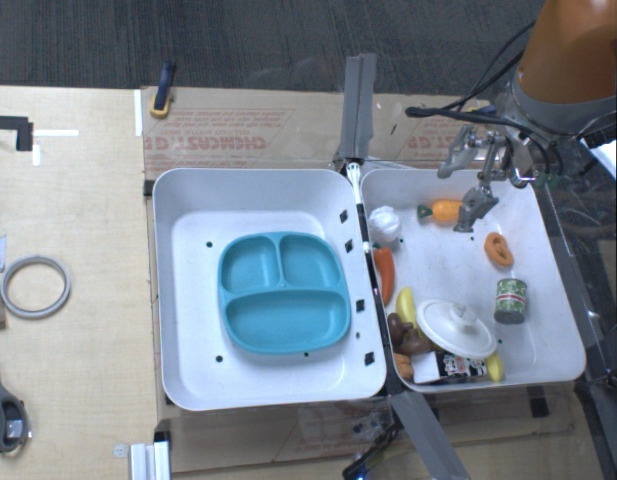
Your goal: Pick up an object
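My gripper hangs over the back of the right bin, just right of a small orange toy with a green tip and close above it. Nothing shows held in it. An orange ring-shaped piece lies just right of and below the gripper. Farther forward are a green can and a white lid. Along the bin's left wall lie a white lump, an orange carrot, a yellow banana and brown pieces. A printed box lies at the front.
The left bin holds a blue divided plate. On the wooden bench to the left lie a grey tape ring and scissors. A blue-and-yellow tool rests behind the bins. Cables trail from the arm.
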Available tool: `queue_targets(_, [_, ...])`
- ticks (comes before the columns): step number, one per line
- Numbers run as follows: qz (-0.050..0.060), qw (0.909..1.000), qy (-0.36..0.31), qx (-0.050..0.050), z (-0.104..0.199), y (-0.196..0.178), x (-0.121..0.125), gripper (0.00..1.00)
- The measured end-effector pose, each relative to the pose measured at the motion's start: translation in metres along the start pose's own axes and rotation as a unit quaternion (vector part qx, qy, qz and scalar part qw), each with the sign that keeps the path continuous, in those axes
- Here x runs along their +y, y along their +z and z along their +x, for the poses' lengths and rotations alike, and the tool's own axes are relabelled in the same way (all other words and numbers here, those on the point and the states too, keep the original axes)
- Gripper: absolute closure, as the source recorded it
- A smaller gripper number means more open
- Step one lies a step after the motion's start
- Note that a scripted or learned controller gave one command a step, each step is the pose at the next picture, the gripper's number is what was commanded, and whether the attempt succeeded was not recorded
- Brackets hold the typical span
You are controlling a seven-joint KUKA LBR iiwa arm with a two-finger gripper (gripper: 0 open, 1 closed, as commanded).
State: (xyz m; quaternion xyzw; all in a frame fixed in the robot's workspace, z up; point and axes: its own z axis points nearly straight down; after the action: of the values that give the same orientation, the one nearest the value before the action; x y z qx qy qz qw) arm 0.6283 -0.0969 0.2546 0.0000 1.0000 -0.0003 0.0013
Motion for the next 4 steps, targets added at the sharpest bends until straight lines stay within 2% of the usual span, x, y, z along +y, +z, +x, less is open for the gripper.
queue_targets(1, [0.0,0.9999,-0.011,0.0,-0.031,0.104,-0.035,0.0])
queue_targets(2, [0.0,0.9997,0.025,0.0,-0.031,0.162,-0.025,0.0])
queue_targets(3, [0.001,0.9997,0.024,-0.004,-0.033,0.151,-0.025,1.0])
queue_targets(4, [0.0,0.9854,0.17,0.001,0.059,0.162,-0.057,1.0])
